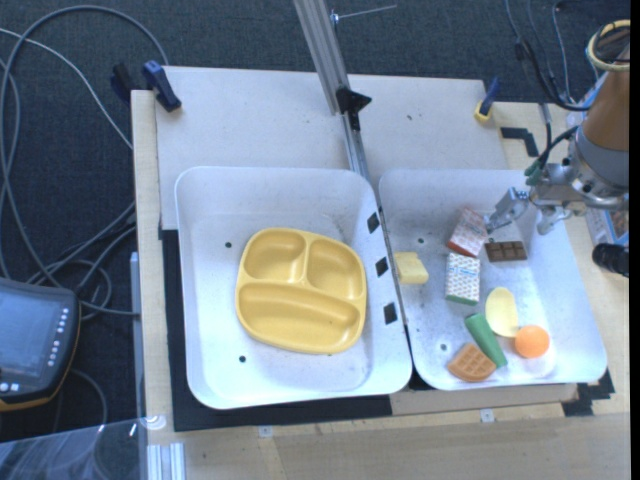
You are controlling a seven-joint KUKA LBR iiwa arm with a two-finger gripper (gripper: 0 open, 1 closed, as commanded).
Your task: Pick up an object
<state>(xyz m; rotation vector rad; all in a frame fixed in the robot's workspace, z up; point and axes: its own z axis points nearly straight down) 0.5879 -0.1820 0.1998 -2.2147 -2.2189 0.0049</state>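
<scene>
Two white bins, one yellow tray, seven small toy foods.

The left shallow white bin [200,268] holds one yellow compartment plastic tray [300,290]. Right of that tray, the right white bin [440,193] holds one pale yellow block [410,267], two printed cartons [466,232] [462,278], one brown chocolate bar [505,251], one waffle [472,363], one green stick [486,340] and one orange ball [532,342]. The metal two-finger gripper [515,208] hangs over the chocolate, fingers parted, holding nothing.

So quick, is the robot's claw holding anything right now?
Gripper: open, holding nothing, over the right white bin just above the small brown chocolate bar.
</scene>
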